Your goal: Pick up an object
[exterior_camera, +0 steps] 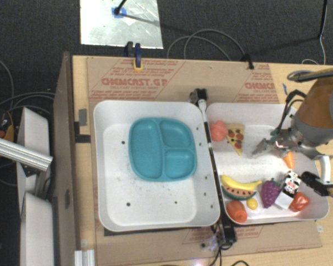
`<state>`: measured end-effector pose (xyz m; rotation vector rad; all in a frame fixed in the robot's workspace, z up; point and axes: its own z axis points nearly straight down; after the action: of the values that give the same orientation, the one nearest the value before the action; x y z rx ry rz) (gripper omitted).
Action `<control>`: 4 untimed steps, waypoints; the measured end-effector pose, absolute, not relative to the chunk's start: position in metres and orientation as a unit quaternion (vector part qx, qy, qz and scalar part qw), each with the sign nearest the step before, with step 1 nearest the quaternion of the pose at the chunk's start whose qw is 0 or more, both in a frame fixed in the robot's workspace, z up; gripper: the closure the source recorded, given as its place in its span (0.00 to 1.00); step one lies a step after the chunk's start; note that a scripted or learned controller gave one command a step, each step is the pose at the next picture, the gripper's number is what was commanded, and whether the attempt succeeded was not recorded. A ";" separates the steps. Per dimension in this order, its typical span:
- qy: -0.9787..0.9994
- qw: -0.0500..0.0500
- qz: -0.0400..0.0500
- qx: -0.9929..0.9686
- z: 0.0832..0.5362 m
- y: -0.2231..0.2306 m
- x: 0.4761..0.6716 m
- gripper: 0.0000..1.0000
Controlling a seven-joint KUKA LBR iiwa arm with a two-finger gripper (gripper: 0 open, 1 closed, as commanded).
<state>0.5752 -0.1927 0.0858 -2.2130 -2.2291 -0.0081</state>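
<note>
Over the right bin, the tool hovers low with its fingers spread wide, gripping nothing. Just left lies a pizza slice; a banana and grapes sit nearer the bin's front.

1. In the right bin you see a round pink-red fruit near the far left corner, with a pizza slice lying flat just beside it.
2. A yellow banana lies curved across a watermelon slice near the front.
3. An orange fruit sits in the front left corner, a small yellow piece just beside it.
4. Purple grapes rest beside a black-and-white item and a red piece.
5. A small orange carrot-like piece lies farther back on the right.
</note>
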 end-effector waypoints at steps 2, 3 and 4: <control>-0.706 -0.006 0.000 -0.709 0.113 -0.107 0.635 0.00; -0.704 -0.018 0.003 -0.710 0.095 -0.106 0.624 0.00; -0.710 0.031 0.027 -0.703 0.081 -0.096 0.655 0.00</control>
<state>0.6554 -0.0965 0.0811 -2.1649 -2.1894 0.0830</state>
